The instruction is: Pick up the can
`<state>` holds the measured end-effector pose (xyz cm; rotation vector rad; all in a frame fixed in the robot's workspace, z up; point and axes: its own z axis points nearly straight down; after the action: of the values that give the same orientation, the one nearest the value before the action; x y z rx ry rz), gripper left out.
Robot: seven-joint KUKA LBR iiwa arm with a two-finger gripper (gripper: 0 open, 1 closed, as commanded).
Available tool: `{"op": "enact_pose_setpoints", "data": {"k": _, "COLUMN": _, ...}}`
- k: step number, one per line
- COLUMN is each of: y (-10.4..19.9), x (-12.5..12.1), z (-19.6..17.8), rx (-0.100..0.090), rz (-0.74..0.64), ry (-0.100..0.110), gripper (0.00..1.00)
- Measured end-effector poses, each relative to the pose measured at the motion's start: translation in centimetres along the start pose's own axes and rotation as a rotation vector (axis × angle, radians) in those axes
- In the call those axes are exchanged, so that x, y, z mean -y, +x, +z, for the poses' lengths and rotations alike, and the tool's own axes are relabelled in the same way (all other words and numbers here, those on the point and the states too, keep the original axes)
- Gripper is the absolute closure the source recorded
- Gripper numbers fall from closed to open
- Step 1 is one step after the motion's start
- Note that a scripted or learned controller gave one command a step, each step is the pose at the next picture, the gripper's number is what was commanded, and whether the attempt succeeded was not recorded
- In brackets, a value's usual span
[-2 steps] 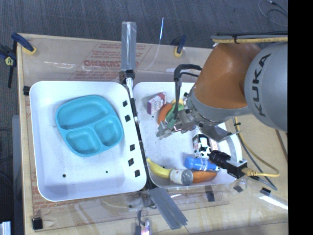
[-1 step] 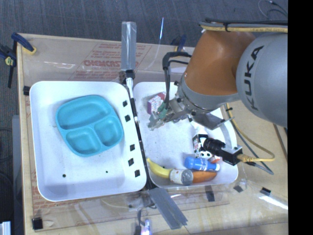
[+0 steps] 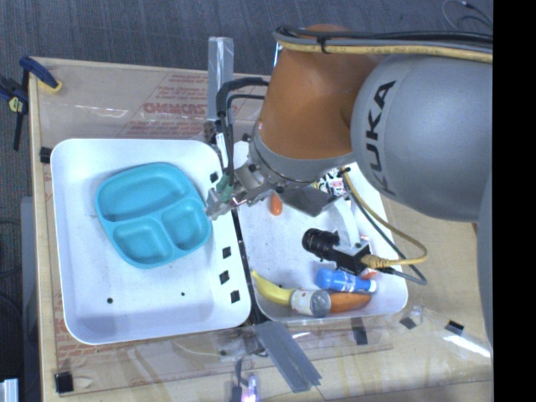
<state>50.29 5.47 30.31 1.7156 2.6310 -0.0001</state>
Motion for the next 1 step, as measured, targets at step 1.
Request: {"op": "enact_pose_setpoints", "data": {"k": 1, "y": 0.03, "x": -8.96, "z": -0.57, "rx": 0.0, "rz": 0.036, "ry": 0.003, "gripper": 1.0}}
